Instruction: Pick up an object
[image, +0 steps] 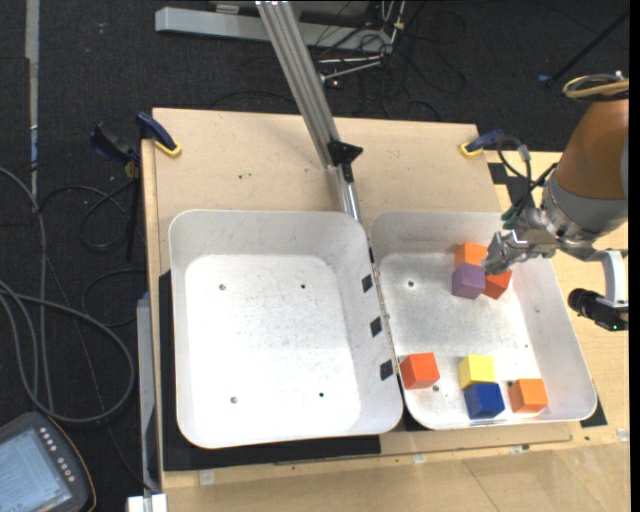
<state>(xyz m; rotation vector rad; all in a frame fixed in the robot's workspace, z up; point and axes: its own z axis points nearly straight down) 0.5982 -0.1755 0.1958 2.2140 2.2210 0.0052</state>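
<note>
Camera view: right bin holds a loose front row, orange cube, yellow cube, blue cube, orange block. Behind, the purple cube is jammed against orange neighbours under the gripper; grip state: cannot tell. Cubes look light, rigid, smooth: pinch opposite flat faces.

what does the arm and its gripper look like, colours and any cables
The arm enters from the view's right: a rounded orange band above a grey wrist section. Thin dark cables loop along its left side near the wrist. The gripper is a small grey and silver metal assembly, ending over the right bin. A white part with a black end juts out below the wrist.
</note>
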